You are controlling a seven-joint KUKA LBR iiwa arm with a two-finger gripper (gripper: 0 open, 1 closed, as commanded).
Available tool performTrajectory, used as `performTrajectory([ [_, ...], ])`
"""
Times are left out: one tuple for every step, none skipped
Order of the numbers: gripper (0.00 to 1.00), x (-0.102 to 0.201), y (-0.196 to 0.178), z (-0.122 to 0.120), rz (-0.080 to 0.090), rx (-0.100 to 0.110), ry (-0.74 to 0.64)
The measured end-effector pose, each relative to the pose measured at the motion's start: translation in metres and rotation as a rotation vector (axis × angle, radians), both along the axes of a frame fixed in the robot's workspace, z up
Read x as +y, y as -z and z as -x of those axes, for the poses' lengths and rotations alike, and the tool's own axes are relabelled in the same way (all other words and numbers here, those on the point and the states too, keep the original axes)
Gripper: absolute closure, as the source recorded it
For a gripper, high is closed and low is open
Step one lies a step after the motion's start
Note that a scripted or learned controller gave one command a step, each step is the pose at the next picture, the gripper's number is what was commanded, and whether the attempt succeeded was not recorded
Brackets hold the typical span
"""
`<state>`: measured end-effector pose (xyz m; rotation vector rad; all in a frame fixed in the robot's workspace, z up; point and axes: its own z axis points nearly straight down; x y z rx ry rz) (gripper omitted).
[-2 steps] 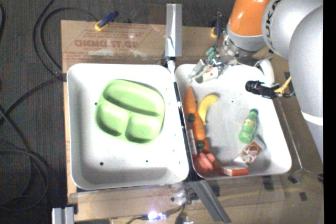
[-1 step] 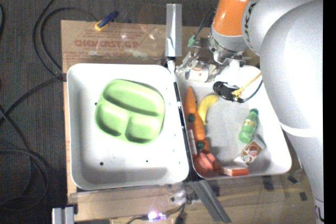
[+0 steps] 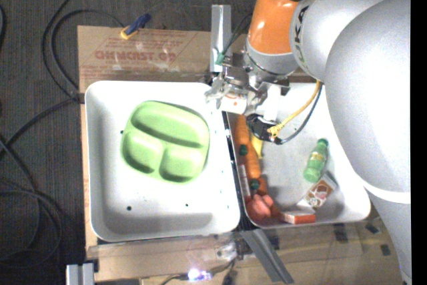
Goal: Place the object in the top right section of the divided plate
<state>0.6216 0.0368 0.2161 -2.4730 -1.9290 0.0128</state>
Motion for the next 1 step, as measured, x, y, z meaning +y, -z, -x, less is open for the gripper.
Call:
performTrajectory([
  [1.0, -0.0142, 0.0165, 0.06, 0.001, 0.0, -0.062],
])
